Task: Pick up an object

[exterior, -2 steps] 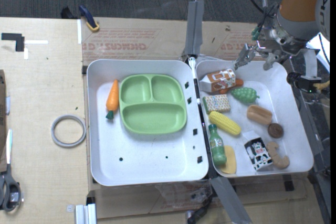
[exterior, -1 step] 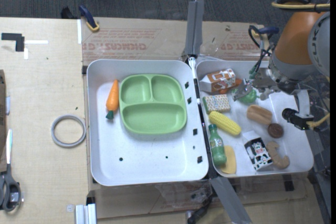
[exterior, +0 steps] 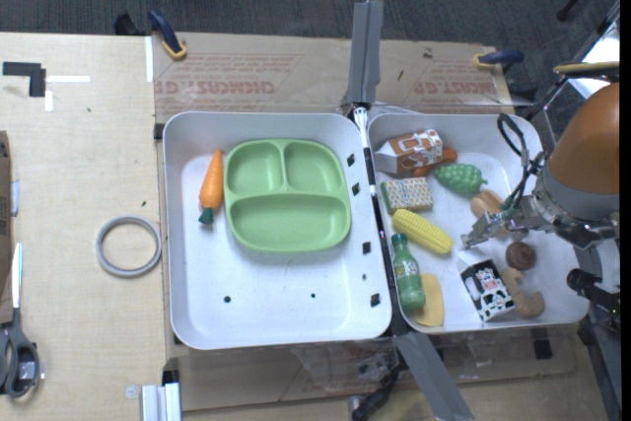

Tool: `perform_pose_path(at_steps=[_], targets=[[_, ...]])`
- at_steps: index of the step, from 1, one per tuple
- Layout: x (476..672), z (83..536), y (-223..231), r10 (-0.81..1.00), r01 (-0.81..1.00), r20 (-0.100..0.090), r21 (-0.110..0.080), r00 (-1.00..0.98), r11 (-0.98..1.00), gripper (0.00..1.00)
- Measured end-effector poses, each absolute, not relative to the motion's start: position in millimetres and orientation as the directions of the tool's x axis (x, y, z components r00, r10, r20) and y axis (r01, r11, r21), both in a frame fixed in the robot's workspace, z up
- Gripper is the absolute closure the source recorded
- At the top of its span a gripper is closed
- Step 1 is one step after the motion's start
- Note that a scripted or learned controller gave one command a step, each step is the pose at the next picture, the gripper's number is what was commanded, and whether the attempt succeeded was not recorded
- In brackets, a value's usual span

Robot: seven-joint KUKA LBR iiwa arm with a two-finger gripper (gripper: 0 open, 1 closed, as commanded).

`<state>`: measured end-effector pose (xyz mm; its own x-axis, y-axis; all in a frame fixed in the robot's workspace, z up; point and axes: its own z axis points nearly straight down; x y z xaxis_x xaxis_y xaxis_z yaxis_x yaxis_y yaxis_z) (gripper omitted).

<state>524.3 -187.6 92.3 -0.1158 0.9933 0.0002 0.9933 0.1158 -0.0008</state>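
Smooth, slightly glossy white plastic is seen in both bins [exterior: 187, 311], and matt green plastic in the divided tray [exterior: 288, 195] far left of the gripper [exterior: 480, 234]. Pale, matt wood is shown by the counter [exterior: 74, 163], with brown printed cardboard [exterior: 256, 79] beyond the bins.

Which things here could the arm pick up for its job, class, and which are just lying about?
Job in hand:
gripper
corn cob
green bottle
carton
green pepper-like toy
black-and-white box
right bin

Lying about:
green divided plate
carrot
tape ring
scissors
blue-and-yellow clamp
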Motion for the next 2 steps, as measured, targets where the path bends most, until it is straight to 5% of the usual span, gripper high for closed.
perform_pose_path(at_steps=[1, 2], targets=[[585.4, 91, -155, 0.999, 0.999, -0.001, -0.001, -0.038, 0.038, 0.00], [655.3, 92, -173, 0.999, 0.999, -0.001, -0.002, 0.033, -0.033, 0.00]])
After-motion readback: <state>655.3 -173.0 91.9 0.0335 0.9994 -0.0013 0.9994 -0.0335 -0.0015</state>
